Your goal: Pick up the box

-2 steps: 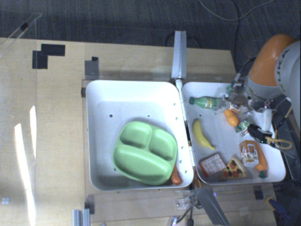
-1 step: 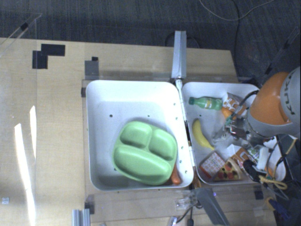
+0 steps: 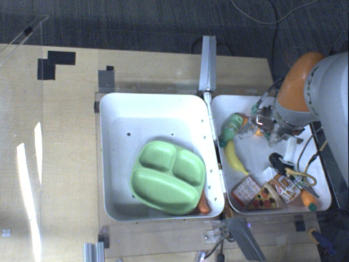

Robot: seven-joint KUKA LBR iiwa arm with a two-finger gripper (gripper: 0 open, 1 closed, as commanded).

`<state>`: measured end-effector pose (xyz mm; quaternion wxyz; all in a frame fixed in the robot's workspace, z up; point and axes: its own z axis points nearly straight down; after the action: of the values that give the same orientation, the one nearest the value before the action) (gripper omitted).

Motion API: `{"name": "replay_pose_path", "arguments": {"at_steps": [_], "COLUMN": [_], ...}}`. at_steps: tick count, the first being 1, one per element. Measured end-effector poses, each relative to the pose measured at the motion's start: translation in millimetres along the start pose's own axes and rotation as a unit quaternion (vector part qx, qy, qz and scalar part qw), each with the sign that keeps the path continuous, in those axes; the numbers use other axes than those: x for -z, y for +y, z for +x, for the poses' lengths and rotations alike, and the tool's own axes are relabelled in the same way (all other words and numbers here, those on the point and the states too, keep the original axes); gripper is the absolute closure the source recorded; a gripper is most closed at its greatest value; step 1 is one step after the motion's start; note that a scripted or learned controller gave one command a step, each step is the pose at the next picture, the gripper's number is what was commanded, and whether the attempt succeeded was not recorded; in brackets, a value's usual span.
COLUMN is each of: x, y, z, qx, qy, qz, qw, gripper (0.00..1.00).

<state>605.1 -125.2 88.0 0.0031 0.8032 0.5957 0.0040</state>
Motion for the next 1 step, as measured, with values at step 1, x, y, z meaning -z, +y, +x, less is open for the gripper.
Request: {"name": "replay_pose_path", "arguments": {"at_steps": [1], "x": [0.1], "y": [0.0], "z": [-0.1], "qx": [0.000], "qy": [0.000], "qz": [0.000], "qw": [1.0000], "gripper": [0.00]}}
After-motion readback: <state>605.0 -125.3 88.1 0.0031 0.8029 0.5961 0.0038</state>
